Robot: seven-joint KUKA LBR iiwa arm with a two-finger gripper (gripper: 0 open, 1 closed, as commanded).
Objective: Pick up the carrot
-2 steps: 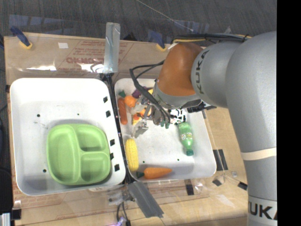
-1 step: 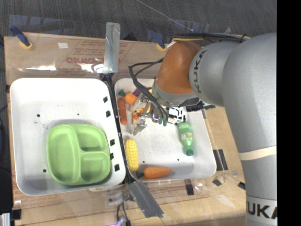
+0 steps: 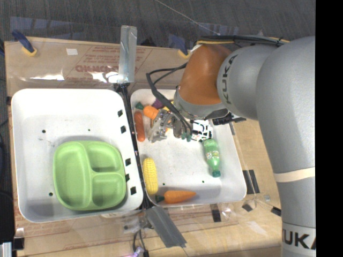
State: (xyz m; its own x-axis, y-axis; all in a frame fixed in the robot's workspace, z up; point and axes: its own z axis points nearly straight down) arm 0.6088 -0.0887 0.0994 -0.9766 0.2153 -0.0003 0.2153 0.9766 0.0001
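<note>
While the arm (image 3: pixel 268 90) reaches in from 3 o'clock, its orange band (image 3: pixel 201 76) sits over the top edge of the right bin (image 3: pixel 230 181), and the gripper (image 3: pixel 161 126) hangs low at approx. the 11 o'clock part of that bin. Metal parts crowd together there w/ cables around them, so can't tell if it's open or closed, and can't tell if anything's caught in it.

Carrot (image 3: pixel 178 196) lies flat at the bin's 6 o'clock edge, orange w/ a green end pointing toward 9 o'clock, well apart from the gripper. Just beside it, toward 10 o'clock, a yellow corn cob (image 3: pixel 150 175) lies along the bin's left wall, its lower end near the carrot's green end.

Green bottle (image 3: pixel 211 156) lies on the bin floor at approx. 3 o'clock, cap end down toward 6. A black-and-white item (image 3: pixel 201 129) sits just above it, close under the wrist. Up at 11 o'clock, an orange piece (image 3: pixel 150 112) and a reddish sausage-like piece (image 3: pixel 140 125) lie by the left wall, just beside the gripper; whether they touch it, can't tell.

Left bin (image 3: pixel 32 116) holds a green divided plate (image 3: pixel 90 174) at approx. its 6 o'clock. Both bins rest on the table (image 3: pixel 257 234).
</note>
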